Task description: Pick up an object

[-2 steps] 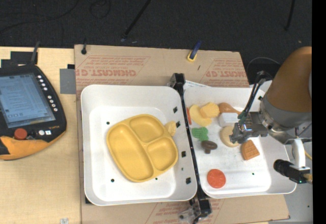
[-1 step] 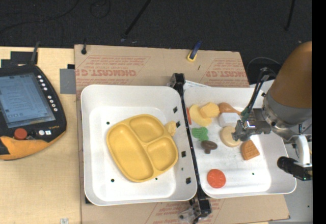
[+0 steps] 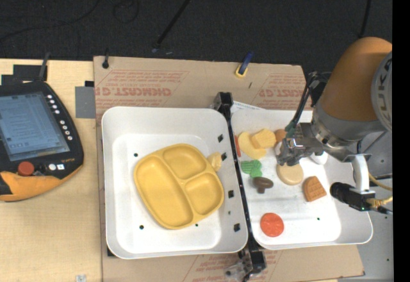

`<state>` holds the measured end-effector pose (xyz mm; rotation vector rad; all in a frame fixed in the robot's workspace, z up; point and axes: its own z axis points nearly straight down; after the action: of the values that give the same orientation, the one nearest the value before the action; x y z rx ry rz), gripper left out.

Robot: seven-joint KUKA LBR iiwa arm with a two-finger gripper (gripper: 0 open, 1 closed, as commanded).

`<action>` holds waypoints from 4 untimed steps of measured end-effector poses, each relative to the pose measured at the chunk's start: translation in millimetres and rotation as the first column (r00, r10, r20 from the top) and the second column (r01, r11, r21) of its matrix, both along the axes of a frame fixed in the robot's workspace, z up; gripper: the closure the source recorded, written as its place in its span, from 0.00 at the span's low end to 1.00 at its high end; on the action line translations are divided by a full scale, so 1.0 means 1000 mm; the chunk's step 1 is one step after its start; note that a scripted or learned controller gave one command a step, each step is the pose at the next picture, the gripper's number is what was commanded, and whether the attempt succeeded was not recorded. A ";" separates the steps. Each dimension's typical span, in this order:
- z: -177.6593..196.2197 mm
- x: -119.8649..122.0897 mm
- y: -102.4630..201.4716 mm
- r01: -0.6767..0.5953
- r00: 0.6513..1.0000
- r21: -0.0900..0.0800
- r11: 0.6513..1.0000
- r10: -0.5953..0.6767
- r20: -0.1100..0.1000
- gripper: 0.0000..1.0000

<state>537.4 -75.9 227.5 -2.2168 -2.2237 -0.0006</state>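
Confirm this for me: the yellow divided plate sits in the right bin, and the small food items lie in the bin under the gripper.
Not quite. The camera view shows the yellow divided plate in the left bin, not the right one. The rest holds: the small food items, such as the red round piece and the brown piece, lie in the right bin, under the gripper.

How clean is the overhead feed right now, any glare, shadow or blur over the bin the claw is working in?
Camera view: lighting is even, and the right bin shows bright white without blown-out glare. The claw and wrist look soft and dark, casting shade over the pale round piece beneath. The red disc and yellow tray read clearly. The backdrop above the bench is nearly black.
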 end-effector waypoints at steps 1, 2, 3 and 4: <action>-0.010 0.034 0.034 0.000 1.000 0.000 1.000 0.000 0.000 1.00; -0.014 0.074 0.073 0.000 1.000 0.000 1.000 0.000 0.001 1.00; -0.003 0.104 0.100 0.001 1.000 0.000 1.000 -0.001 0.002 1.00; 0.009 0.101 0.088 0.003 1.000 -0.002 1.000 -0.003 0.000 1.00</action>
<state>638.0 11.7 236.7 -2.2213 -2.2210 0.0016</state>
